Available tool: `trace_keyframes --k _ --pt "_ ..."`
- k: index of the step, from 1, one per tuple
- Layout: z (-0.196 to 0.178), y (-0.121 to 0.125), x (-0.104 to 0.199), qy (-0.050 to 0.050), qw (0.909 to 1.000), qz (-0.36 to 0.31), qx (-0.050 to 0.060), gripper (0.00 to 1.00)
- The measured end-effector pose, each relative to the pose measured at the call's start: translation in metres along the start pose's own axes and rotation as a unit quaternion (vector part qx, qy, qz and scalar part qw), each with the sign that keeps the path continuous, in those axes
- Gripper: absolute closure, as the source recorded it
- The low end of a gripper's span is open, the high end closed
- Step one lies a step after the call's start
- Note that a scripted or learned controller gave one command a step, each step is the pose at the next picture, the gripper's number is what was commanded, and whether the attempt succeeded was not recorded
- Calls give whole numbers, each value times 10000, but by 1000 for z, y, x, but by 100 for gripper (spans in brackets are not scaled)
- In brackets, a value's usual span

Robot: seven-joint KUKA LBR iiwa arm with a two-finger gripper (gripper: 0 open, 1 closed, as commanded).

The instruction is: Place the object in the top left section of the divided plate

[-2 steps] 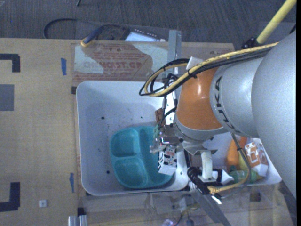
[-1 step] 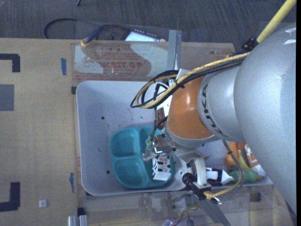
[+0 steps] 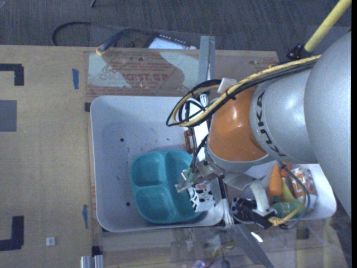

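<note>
the tool (image 3: 192, 183) hangs low over the right edge of the teal divided plate (image 3: 159, 191), largely hidden beneath the grey arm (image 3: 290, 121) and its orange band (image 3: 234, 130). the plate lies in the left white bin (image 3: 106, 149), its long axis running top to bottom. small items (image 3: 281, 191) lie in the right bin (image 3: 326, 197) on the wooden surface (image 3: 44, 161).

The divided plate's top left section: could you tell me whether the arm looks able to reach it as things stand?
Probably yes. The gripper hangs at the right edge of the teal divided plate in the left bin, and the top left section lies open beside it with nothing between them.
</note>
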State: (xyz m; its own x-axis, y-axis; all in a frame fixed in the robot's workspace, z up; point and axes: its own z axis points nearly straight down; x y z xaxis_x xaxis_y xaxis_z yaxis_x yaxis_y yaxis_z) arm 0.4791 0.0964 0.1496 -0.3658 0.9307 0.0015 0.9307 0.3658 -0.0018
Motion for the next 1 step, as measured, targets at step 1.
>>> trace_keyframes --k 1 --pt "-9 1 0 0 10000 8 -8 100"
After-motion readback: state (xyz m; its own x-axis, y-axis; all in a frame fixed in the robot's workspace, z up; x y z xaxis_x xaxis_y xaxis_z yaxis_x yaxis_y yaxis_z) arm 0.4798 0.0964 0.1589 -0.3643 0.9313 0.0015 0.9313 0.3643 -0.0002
